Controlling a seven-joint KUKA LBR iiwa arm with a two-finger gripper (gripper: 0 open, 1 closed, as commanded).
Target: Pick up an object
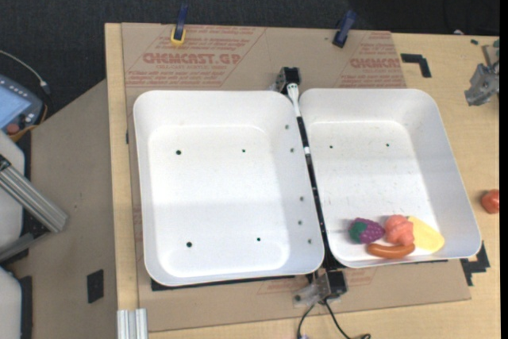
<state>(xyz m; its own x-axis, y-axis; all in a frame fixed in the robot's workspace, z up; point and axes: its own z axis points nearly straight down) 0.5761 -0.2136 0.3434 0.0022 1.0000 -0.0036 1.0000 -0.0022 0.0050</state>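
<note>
Dark carpet surrounds the cardboard-topped bench (238, 52), where we see two white bins. At the right bin's (373, 123) five o'clock corner lie purple grapes (366, 230), a pink toy (400, 229), a yellow piece (429, 236) and a sausage (390, 250), all touching. We cannot tell the gripper's state.

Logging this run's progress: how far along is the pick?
Done: nothing looks picked. In hand: nothing visible. The purple grape-like toy, orange sausage-shaped toy, pink-red lumpy toy and yellow rounded toy lie clustered in the right white bin's near corner. Left: the whole grasp and lift.
</note>
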